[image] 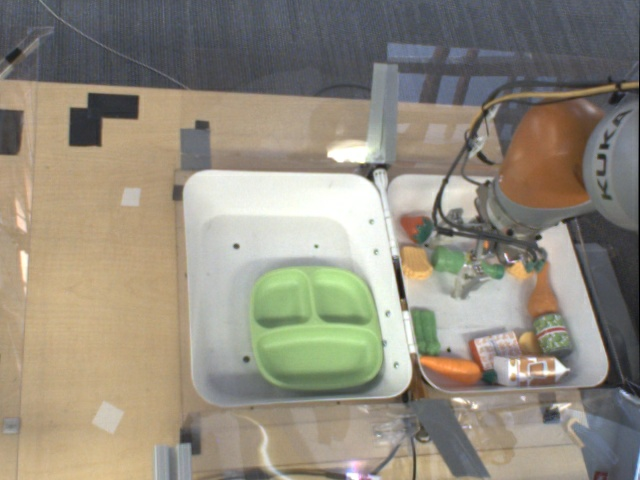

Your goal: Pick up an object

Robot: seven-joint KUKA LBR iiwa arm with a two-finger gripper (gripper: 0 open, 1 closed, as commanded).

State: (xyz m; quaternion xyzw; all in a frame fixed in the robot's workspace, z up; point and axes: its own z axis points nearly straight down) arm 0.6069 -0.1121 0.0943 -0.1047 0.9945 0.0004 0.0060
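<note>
Several toys crowd the right bin (590, 360); whether the fingers (470, 280) are open I cannot tell; best descend squarely over one isolated piece, the carrot (450, 369)

The arm (560, 158) runs off the right edge of the frame, so its upper links are cut away. Its orange band covers the upper right corner of the right bin (590, 363) and whatever lies there. The gripper (478, 276) is small and blurred; how its jaws stand cannot be told. Labels on the packets (520, 358) at lower right are too small to read.
</note>
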